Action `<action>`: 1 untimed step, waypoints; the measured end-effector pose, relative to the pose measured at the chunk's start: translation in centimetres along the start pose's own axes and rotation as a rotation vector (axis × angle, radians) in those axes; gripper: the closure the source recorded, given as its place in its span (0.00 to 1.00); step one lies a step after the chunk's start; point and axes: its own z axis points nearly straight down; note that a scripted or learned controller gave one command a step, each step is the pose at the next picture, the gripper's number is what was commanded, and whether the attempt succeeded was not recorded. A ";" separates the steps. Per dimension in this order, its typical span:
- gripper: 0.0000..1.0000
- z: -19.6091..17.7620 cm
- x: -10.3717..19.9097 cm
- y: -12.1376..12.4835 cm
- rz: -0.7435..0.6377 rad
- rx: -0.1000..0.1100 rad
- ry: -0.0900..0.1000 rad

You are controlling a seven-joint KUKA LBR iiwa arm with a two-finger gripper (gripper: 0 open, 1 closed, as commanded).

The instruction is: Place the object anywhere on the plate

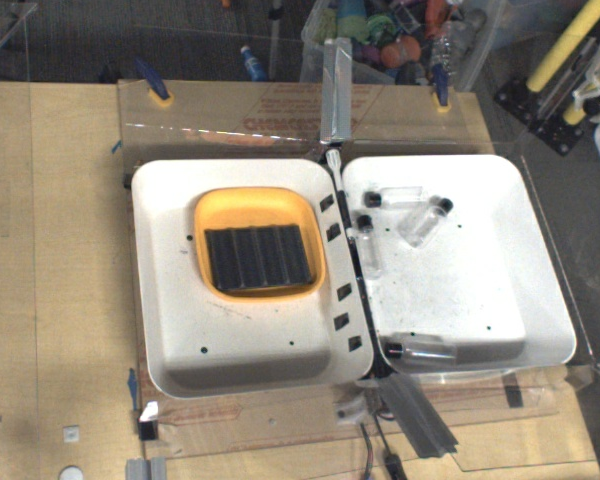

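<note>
camera view shows the orange plate (260,243) in the left bin (170,298), a black ridged block (258,256) already lying on it. clear vials (420,218) lie in the right bin (500,298); being transparent and round, they could roll or slip from a pinch.

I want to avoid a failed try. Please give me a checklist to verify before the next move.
1. Yellow plate sits flat in the left bin: ok.
2. Dark ridged object lies inside the plate rim: ok.
3. Clear vials lie in the right bin, apart from the plate: ok.
4. Divider between the bins is in place: ok.
5. Whether the vials are the things to move: cannot tell.
</note>
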 end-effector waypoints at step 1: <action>1.00 -0.1 0.0 0.0 -0.327 -0.002 0.000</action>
